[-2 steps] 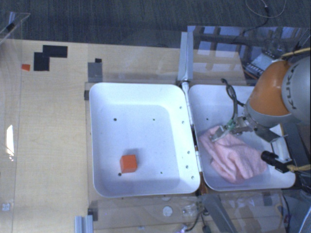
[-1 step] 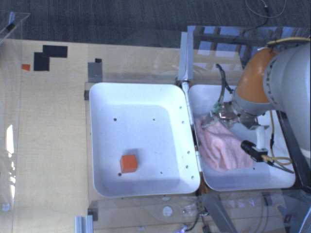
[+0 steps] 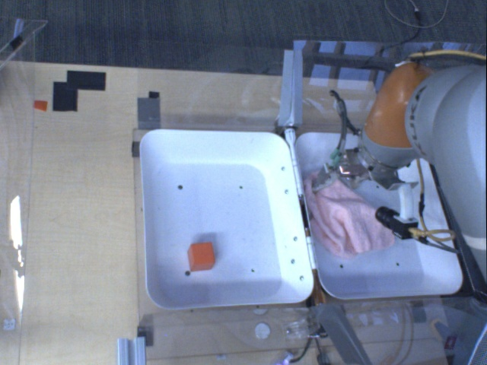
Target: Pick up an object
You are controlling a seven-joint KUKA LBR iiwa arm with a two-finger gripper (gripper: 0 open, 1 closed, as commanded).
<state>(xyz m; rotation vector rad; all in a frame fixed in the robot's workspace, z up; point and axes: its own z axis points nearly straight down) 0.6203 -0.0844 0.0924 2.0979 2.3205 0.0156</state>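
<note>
My pincer (image 3: 340, 168) sits low in the right bin (image 3: 396, 276), at the cloth's far edge near the bin's far-left corner. Can't tell how it stands, my own wrist covers it.

Pink cloth (image 3: 346, 219) lies bunched along the right bin's left wall, from near the far-left corner toward the middle. Soft, light, floppy; I judge it'll drape and sag when lifted, no risk of breakage. Best hold: pinch a raised fold on the upper heap, not a flat edge, so the fabric bunches in the grip. Could slip out if only a thin layer is caught.

Orange block (image 3: 202, 256) sits alone in the left bin (image 3: 213, 147), toward the near-left corner, well apart from the cloth. Looks stiff, small, light; would take a grip across two flat sides.

Black shapes (image 3: 76, 88) and a small orange mark (image 3: 40, 106) at the tabletop's far-left corner. No brands, labels or readable writing anywhere.
</note>
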